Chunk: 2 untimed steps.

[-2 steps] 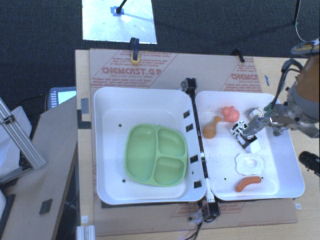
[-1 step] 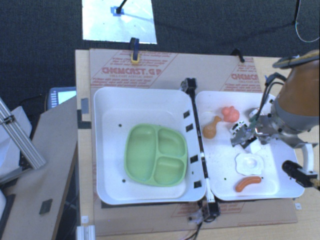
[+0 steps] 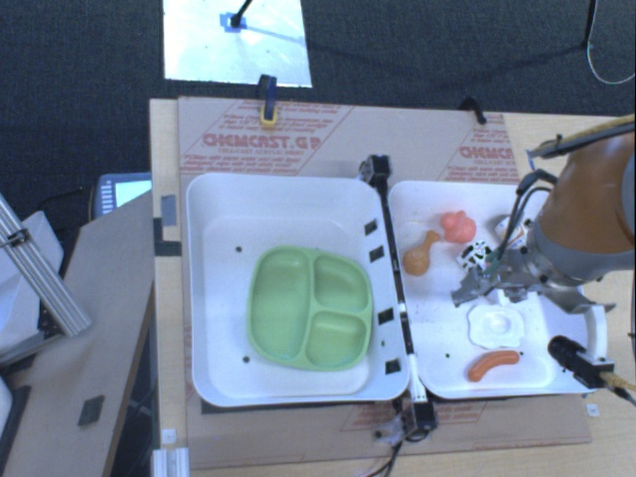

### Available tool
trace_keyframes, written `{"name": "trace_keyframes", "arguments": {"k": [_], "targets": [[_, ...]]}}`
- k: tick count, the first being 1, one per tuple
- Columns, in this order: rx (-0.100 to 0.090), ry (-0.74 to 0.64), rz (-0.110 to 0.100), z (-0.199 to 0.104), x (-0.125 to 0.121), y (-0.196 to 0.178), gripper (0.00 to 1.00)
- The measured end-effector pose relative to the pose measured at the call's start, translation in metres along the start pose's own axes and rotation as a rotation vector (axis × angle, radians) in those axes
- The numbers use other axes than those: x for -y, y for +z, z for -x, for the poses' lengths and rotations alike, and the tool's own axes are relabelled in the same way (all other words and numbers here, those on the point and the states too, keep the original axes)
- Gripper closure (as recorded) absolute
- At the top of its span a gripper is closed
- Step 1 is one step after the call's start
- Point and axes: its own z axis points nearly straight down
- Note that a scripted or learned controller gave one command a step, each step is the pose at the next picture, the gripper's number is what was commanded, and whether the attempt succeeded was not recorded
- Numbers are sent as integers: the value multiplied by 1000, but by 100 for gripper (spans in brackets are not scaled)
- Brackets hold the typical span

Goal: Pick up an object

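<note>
My gripper [image 3: 475, 288] hangs low over the middle of the right bin [image 3: 437, 381], reaching in from the right. Just below it lies a toy fried egg [image 3: 494, 327]. A small black-and-white spotted toy [image 3: 475, 256] sits right above the gripper, close to it. Left of that lies an orange toy drumstick [image 3: 421, 255], and a pink toy [image 3: 457, 226] rests near the bin's back. An orange toy sausage [image 3: 494, 365] lies by the front wall. I see nothing held in the gripper.
The left bin [image 3: 214, 266] holds a light green divided plate [image 3: 310, 308]. A black divider [image 3: 391, 276] with clips runs between the two bins. The arm's grey and orange body [image 3: 591, 217] overhangs the right bin's right side.
</note>
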Motion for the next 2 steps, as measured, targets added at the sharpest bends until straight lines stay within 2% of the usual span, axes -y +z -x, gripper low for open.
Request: {"name": "trace_keyframes", "arguments": {"k": [1, 2], "targets": [[0, 0, 0, 6, 0, 44, 0], [1, 0, 6, 6, -2, 31, 100]]}}
